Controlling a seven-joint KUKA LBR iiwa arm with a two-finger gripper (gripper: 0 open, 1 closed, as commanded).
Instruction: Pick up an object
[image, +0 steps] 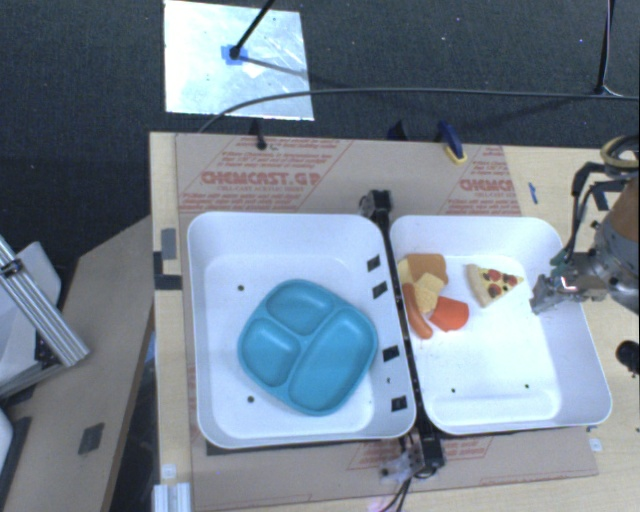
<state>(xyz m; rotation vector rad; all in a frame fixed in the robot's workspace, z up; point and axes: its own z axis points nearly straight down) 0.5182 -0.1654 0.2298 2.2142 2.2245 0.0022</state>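
In the right bin (520, 390) a toy pizza slice (493, 282) lies near the back. A cluster of play food sits at that bin's left wall: a tan bread piece (424, 268), a yellow cheese piece (429, 292), an orange-red piece (449, 314) and a red hot dog (418, 312). My gripper (550, 294) hangs at the right bin's right rim, to the right of the pizza slice and apart from it. Nothing shows between its fingers.
The left bin (220, 260) holds a blue divided plate (307, 345). Black clips (380, 290) run along the seam between the bins. The front half of the right bin is bare white floor. A cardboard sheet (270, 170) lies under both bins.
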